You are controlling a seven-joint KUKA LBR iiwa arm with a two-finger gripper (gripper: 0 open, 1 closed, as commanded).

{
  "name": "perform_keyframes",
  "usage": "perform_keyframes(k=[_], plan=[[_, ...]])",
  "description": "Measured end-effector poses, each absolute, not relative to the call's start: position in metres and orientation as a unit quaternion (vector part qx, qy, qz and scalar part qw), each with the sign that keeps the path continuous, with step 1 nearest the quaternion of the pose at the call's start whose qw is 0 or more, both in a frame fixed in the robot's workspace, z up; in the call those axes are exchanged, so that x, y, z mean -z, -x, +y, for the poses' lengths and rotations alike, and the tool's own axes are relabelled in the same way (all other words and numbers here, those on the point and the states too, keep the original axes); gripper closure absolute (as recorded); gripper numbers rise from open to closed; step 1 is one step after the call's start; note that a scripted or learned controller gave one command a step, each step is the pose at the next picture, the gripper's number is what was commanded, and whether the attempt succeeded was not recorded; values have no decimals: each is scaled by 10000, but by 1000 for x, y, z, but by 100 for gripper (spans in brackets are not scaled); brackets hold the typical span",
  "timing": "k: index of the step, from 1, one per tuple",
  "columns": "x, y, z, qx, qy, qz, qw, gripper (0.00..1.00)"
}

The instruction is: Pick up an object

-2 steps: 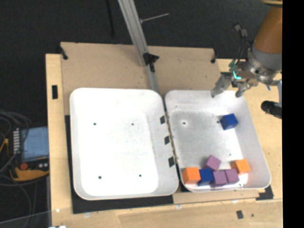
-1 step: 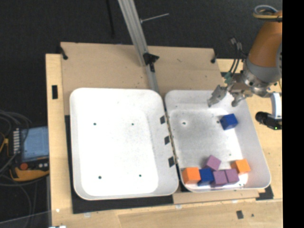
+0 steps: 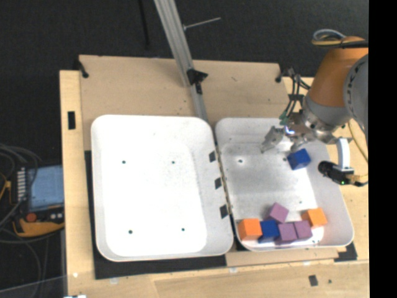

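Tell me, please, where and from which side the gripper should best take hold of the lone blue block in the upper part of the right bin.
Probably from straight above, closing on two opposite flat side faces of the blue block. It lies apart from the cluster at the bottom of the right bin, turned at an angle to the bin's edges, so the gripper should rotate to match its faces.

Two bins side by side on the bench (image 3: 142, 85), blocks (image 3: 282, 225) clustered along the right bin's (image 3: 248, 185) near edge
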State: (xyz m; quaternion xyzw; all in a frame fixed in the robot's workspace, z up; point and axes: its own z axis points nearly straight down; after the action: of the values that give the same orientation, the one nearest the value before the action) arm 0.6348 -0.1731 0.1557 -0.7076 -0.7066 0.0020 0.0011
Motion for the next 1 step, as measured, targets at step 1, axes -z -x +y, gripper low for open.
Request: perform_keyframes(k=[1], plan=[[-104,-634,-174,-19,7085,-7057,7,0]])
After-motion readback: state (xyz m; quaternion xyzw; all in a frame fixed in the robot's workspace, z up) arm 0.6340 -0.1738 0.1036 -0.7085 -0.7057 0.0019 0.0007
